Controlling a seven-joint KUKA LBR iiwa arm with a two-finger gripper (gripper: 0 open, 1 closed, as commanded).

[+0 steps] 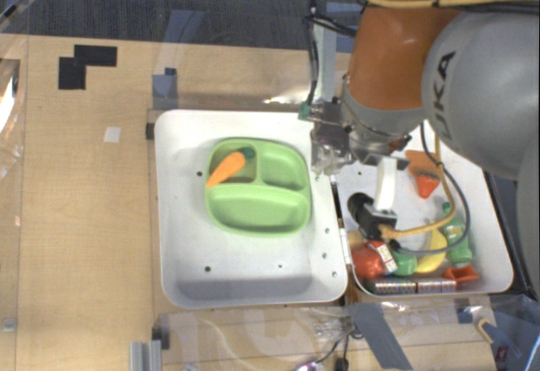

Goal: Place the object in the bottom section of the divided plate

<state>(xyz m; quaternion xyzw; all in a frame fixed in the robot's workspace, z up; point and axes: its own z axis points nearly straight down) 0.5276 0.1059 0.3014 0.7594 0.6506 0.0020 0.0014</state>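
Observation:
A green divided plate (pixel 297 207) lies in the left white bin (pixel 181 260). Its wide bottom section holds nothing. An orange carrot (pixel 225 169) lies in the plate's upper left section. My gripper (pixel 327 155) hangs over the wall between the two bins, just off the plate's upper right corner. I see nothing held in it.
The right bin (pixel 498 268) holds several toy foods: a red-orange pepper (pixel 426 181), a red tomato (pixel 368 261), a yellow banana (pixel 430 260), green pieces (pixel 460 253) and a dark bar (pixel 407 286). The arm covers most of that bin's back.

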